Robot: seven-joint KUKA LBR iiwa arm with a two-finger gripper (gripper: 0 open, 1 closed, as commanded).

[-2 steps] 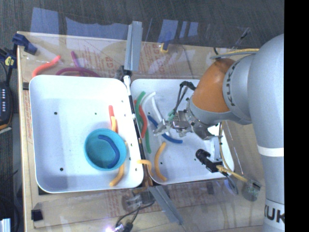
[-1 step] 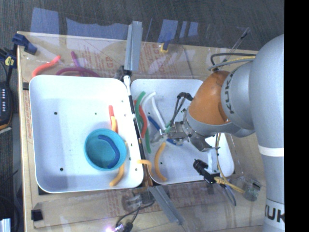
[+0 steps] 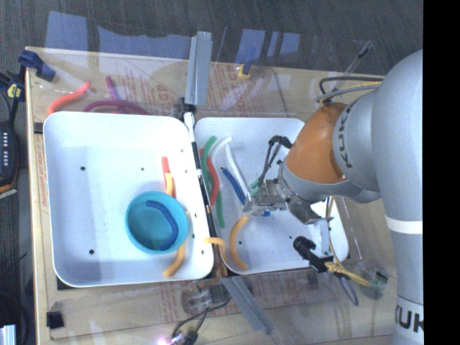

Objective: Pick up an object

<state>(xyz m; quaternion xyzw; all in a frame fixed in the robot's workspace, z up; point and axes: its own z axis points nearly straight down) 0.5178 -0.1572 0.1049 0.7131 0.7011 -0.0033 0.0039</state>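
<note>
End effector (image 3: 257,204) hangs just above the yellow strip (image 3: 238,234) in the right bin (image 3: 287,131); finger state unclear

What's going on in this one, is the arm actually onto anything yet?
The arm has reached from the right into the right bin, with its gripper low among a few loose pieces: a blue strip, a green strip, a red strip and an orange curved piece. Whether it holds anything cannot be told from here. The left bin holds a blue bowl and some small orange pieces.
</note>
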